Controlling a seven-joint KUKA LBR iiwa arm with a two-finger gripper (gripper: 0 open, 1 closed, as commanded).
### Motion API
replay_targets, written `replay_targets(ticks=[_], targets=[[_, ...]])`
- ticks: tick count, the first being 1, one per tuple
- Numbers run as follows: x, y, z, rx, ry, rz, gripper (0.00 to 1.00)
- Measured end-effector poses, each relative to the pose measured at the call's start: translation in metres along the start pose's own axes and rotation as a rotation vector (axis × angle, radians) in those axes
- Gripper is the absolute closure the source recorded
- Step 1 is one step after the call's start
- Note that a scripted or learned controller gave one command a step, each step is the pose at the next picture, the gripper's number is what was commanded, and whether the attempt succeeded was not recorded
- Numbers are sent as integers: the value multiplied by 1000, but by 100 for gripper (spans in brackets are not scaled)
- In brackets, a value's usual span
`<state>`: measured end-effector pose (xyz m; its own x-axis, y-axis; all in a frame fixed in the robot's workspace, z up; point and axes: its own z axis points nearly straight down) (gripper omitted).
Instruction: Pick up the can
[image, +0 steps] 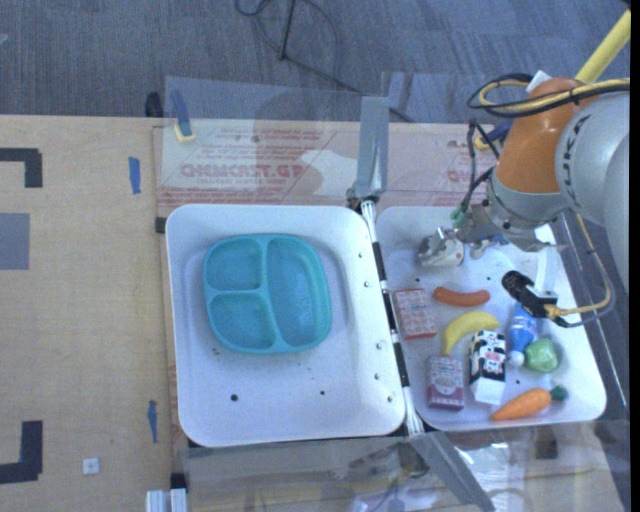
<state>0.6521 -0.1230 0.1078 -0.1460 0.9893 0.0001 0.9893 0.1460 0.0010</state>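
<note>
Gripper (441, 249), finger spread unclear, hangs in the right bin (590, 400); it should centre squarely over the can (446, 382) before closing

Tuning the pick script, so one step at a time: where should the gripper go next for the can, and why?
Probably swing toward the near end of the right bin. The gripper sits at the far left corner, beside the sausage; the likeliest can, red, lies near the front edge, past the banana.
</note>
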Motion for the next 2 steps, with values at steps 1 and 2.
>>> replay_targets(ticks=[1,2], targets=[[12,-24,20,-6,-3,-83,0],[-15,7,20,38,13,204,0]])
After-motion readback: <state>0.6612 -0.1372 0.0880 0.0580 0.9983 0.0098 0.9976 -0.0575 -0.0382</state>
